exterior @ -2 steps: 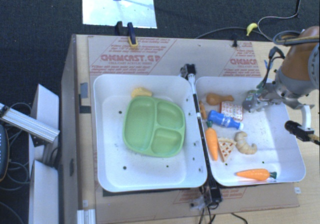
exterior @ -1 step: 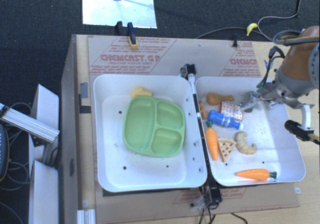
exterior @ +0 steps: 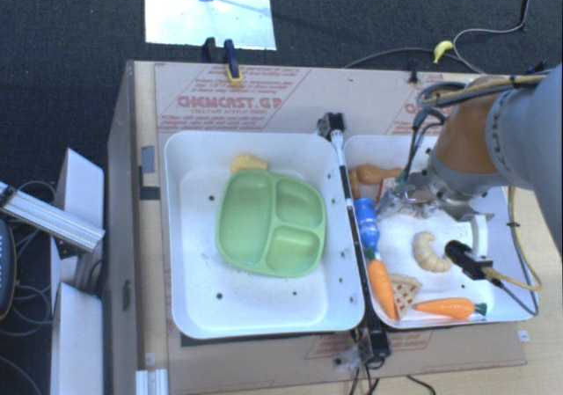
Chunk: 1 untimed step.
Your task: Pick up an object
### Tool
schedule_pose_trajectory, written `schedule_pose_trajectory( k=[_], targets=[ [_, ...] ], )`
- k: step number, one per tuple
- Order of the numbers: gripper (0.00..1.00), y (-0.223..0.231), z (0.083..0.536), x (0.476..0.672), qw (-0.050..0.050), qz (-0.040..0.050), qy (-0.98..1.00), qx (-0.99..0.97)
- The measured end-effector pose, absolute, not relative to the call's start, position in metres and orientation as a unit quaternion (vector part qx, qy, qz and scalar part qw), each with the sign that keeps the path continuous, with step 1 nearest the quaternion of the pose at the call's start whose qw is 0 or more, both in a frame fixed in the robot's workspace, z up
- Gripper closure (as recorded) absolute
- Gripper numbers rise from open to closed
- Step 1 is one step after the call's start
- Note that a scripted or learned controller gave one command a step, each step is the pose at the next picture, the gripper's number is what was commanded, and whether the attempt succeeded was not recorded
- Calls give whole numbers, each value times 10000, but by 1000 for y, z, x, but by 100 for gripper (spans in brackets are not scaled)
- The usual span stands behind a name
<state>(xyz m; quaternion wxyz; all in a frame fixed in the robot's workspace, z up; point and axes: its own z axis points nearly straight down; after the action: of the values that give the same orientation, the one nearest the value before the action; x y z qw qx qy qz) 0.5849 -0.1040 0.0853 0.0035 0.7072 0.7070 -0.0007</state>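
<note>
Croissant (exterior: 430, 251) in right bin (exterior: 506, 318), just below pincer (exterior: 406, 195); pincer's state cannot be told

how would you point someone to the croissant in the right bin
Look in the right white bin, under the gripper. The croissant lies near the bin's middle, left of the black gripper part. It is pale, curved and ridged; the carrot below it is orange.

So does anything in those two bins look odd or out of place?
Slightly. A small yellow item is half hidden under the far edge of the green divided plate in the left bin. The toy food is crowded into the right bin, some along the divider.
</note>
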Motion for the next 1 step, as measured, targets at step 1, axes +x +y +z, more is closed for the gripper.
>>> schedule_pose_trajectory(
  k=[1],
  targets=[
    [0,-92,85,660,22,-13,7077,7065]
  ],
)
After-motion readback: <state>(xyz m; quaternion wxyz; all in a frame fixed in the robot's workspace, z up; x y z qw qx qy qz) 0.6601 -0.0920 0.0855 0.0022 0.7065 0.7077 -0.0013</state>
